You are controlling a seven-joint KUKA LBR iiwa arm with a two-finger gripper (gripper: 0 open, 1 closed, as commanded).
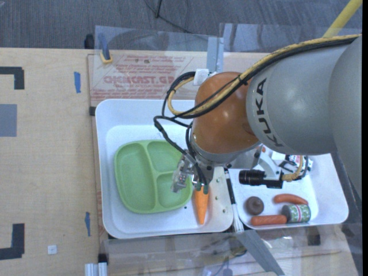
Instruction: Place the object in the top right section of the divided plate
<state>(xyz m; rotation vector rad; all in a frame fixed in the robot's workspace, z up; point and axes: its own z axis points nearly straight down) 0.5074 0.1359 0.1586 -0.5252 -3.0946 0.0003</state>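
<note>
A green divided plate (144, 177) lies in the left white bin (109, 125). My gripper (181, 176) hangs low over the plate's right-hand sections, close to its right rim. An orange carrot (200, 207) lies just right of the plate's lower right corner, on the bin floor, with its leafy end pointing up toward the gripper. The carrot looks apart from the gripper, though the wrist hides the space above it. The arm's orange band (224, 119) and grey body cover the bin's upper right part.
The right bin (333, 211) holds a brown round piece (253, 204), two red sausages (290, 199) (267, 219) and a small green can (299, 213). A black cylinder (253, 177) on the wrist sticks out over that bin. The bins' shared wall runs just right of the carrot.
</note>
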